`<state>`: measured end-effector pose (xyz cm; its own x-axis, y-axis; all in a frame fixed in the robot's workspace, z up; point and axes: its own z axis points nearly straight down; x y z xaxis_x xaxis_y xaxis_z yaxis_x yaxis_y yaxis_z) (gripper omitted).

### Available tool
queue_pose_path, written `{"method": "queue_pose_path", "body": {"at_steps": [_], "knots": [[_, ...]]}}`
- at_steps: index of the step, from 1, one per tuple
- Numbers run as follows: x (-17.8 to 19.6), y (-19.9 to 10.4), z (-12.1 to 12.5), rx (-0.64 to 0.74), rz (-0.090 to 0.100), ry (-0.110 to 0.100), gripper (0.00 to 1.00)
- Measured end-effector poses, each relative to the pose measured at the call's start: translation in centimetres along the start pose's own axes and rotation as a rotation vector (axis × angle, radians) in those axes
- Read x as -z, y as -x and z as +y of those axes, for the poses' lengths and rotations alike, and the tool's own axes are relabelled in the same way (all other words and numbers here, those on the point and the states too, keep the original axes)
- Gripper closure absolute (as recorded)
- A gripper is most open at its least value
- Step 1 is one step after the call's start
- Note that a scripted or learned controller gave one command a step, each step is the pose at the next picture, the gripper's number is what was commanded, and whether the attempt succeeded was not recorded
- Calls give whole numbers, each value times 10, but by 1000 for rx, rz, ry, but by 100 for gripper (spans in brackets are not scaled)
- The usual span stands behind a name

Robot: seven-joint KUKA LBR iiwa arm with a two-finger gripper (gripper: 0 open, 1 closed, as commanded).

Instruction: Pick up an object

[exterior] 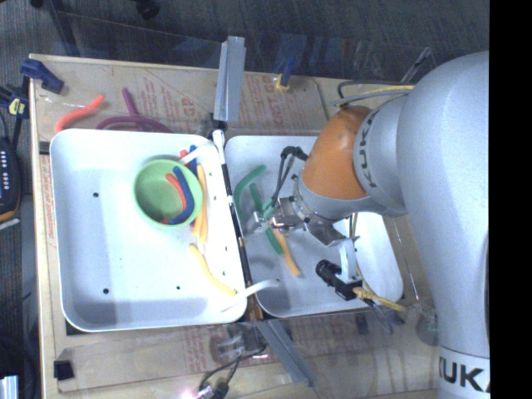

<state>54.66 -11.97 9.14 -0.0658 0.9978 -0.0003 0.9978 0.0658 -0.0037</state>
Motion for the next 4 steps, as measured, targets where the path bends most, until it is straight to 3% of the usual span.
{"method": "queue_pose_path", "body": {"at_steps": [1,2,3,4], "knots": [[13,4,1,4,-8,2,100],[11,2,1,7,-6,1,0],[21,2,1,15,-9,0,100],[21,2,1,16,-10,0,0]]}}
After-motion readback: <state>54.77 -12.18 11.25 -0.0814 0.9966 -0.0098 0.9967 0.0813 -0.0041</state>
